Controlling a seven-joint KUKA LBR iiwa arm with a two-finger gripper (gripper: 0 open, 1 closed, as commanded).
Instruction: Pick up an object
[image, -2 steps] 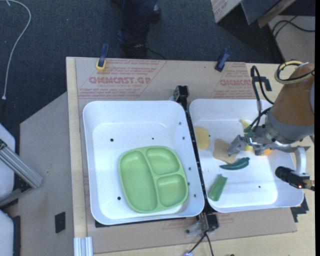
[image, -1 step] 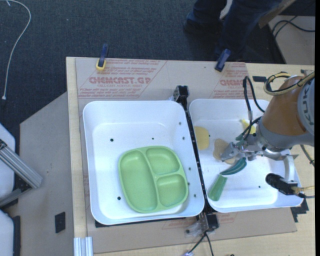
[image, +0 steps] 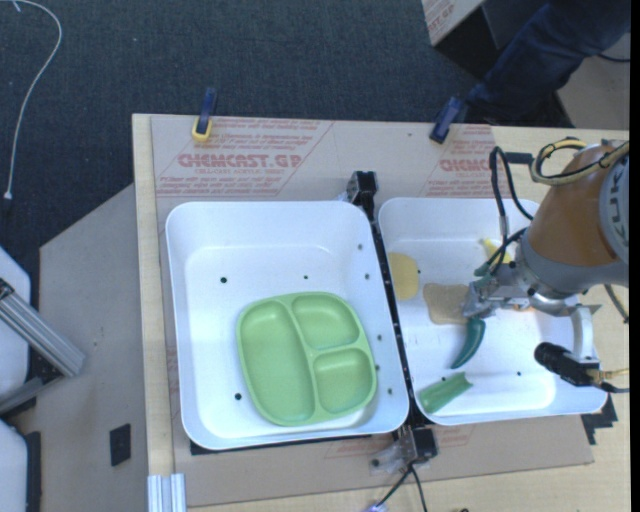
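Lt green divided plate (image: 305, 357), white bins (image: 190, 300), dk green pepper (image: 470, 342), pale yellow disc (image: 404, 275)

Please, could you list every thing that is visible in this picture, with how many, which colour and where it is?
Left bin: 1, white, left half of the bench.
Right bin: 1, white, beside the left bin.
Divided plate: 1, light green, three compartments, in the left bin toward its front.
Yellow round piece: 1, pale yellow, right bin, by its left wall.
Tan flat piece: 1, tan, right bin, right of the yellow piece.
Dark green curved object: 1, dark green, right bin, just under the gripper.
Green block: 1, green, right bin, near its front edge.
Clamps: 2, one yellow and blue, one blue, on the bench's far edge.
Arm: 1, grey with orange band, over the right bin.
Gripper: 1, metal grey, above the curved object's top end.
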